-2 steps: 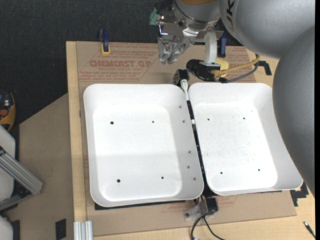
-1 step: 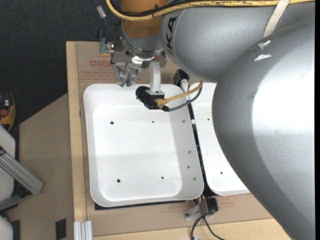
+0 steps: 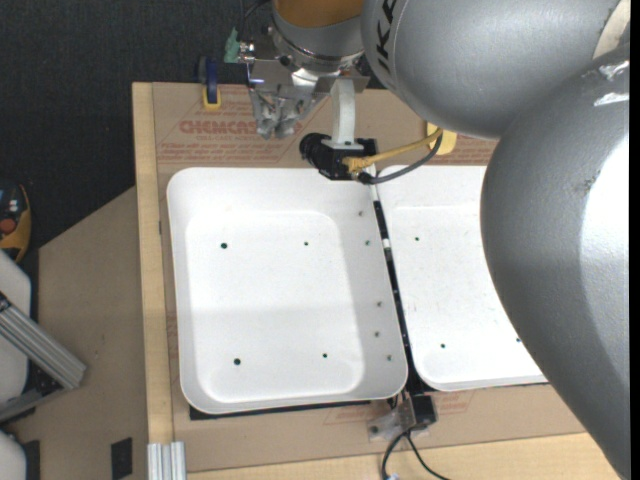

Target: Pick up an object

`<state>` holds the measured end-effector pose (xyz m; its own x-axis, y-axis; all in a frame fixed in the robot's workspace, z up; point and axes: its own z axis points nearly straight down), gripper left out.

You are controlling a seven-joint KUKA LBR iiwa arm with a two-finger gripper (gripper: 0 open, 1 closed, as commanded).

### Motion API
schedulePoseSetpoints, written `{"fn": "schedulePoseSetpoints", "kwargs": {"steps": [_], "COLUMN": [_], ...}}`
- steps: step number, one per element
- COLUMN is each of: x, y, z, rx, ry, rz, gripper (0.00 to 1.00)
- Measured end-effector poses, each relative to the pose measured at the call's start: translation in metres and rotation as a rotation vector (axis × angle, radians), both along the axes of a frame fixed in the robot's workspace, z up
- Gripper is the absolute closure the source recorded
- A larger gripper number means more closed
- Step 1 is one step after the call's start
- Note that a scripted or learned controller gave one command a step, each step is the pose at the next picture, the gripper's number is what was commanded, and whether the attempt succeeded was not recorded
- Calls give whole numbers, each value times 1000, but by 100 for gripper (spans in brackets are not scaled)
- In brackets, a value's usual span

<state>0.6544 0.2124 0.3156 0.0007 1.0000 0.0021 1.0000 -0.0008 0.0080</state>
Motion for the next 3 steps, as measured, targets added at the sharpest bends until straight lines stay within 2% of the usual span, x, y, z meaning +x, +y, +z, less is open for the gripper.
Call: {"fn": "schedulePoseSetpoints", "kwargs": {"steps": [1,2,3], "x": [11,13,11], "y": [13,-6,13], "z": [-56,5,-47], "rx": [-3,0,-3], "ry": [13,0,14], "rz": [3,-1,2], "gripper": [100,100,100]}}
